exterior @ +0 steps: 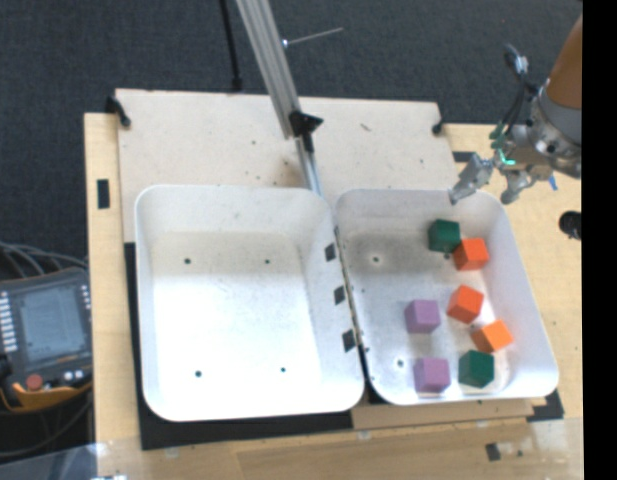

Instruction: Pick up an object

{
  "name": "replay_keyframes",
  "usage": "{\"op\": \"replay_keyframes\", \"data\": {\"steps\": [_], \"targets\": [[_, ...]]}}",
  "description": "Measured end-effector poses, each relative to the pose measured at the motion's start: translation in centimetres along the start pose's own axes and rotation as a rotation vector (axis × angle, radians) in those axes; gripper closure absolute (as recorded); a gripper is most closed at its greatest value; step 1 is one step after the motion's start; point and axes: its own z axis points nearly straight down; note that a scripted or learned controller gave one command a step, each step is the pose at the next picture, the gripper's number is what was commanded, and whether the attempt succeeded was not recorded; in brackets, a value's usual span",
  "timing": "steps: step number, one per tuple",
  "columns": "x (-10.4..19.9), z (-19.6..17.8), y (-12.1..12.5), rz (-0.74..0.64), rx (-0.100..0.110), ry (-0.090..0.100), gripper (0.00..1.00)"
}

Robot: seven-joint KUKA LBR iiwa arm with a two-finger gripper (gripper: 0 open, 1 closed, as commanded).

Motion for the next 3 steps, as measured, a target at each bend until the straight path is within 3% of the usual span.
{"op": "replay_keyframes", "data": {"steps": [2,3], "targets": [[1.3,11.0,-0.8,0.001,0.004,0.002,0.00],[1.1,16.8,-0.1,0.001,0.005,0.001,0.00]]}}
